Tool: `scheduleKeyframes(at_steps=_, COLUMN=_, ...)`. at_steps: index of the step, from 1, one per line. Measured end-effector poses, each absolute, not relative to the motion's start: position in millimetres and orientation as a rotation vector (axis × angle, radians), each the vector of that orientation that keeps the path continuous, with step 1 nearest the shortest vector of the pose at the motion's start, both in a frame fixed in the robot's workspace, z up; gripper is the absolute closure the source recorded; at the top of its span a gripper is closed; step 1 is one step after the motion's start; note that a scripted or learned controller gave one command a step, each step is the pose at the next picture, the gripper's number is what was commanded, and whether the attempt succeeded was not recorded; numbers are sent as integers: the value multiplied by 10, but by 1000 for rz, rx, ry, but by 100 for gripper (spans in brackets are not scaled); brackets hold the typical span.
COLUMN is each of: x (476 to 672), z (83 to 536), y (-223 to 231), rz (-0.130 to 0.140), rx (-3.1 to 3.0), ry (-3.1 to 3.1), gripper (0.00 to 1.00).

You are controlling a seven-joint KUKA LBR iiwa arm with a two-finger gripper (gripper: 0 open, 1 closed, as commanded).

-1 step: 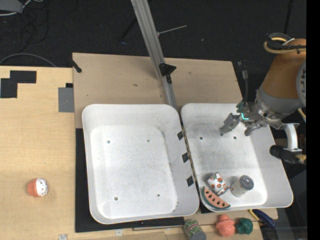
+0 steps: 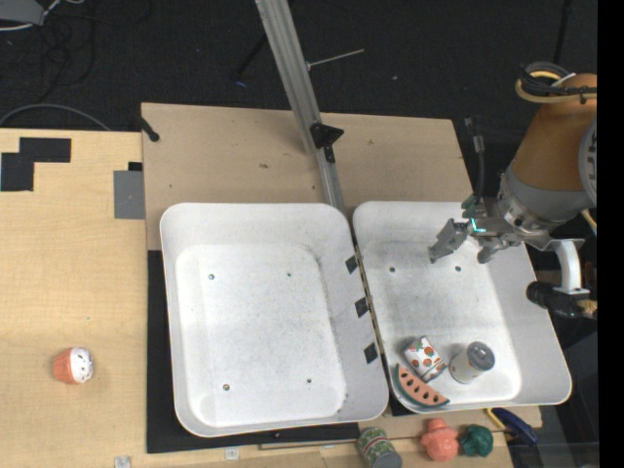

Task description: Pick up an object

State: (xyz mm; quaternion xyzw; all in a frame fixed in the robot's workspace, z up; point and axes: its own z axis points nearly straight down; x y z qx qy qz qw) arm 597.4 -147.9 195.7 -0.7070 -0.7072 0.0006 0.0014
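We look down on a surface (image 2: 244, 154) bearing two white bins, the left bin (image 2: 255, 224) beside the right bin (image 2: 526, 383), their inner rims touching. The arm (image 2: 551, 159) reaches in from the right, its orange band above the wrist. Its claw (image 2: 466, 247) hangs over the far part of the right bin, the two fingers spread apart with nothing between them.

Near that bin's front edge lie three things close together: a red-and-white box (image 2: 424, 357), a grey cylinder (image 2: 473, 361) just beside it on the right, and a watermelon slice (image 2: 421, 388) against the front rim, just below the box. All are well apart from the claw.

Outside the bins, by the surface's front edge, we see a small can (image 2: 373, 447), a pink toy (image 2: 439, 440) and a green toy (image 2: 477, 441) in a row. A red-and-white ball (image 2: 73, 366) rests on the pale wood near the left edge. A metal rail (image 2: 297, 81) runs from the far edge down to the bins' junction.
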Motion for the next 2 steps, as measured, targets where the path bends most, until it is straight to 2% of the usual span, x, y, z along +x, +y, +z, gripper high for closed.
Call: scheduleKeyframes(at_steps=2, x=5983, z=972, y=-1415, rz=7, rx=-2216, ry=-2217, gripper=0)
